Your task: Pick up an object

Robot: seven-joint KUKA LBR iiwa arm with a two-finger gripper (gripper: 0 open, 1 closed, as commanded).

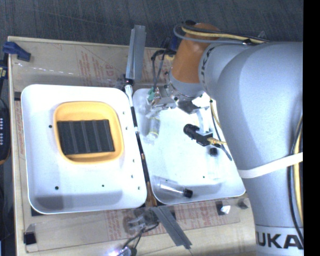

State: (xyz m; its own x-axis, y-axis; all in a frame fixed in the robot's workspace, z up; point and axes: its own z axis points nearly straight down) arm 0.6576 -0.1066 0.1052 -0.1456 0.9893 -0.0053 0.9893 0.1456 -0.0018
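Bright even light, white bins [74,196] glaring (slightly blown out), soft focus

The bench [85,63] is a pale wooden board with faint red print, set over dark carpet. Two shallow white bins rest directly on it, side by side and touching along their inner edges. The left bin [42,191] sits well to the left of the gripper [159,101]; the right bin [224,183] lies under and below the gripper (the arm covers much of its far side). A grey metal bar [134,49] lies on the board just above the gripper, and another grey strip [173,228] lies well below it, at the board's near edge.
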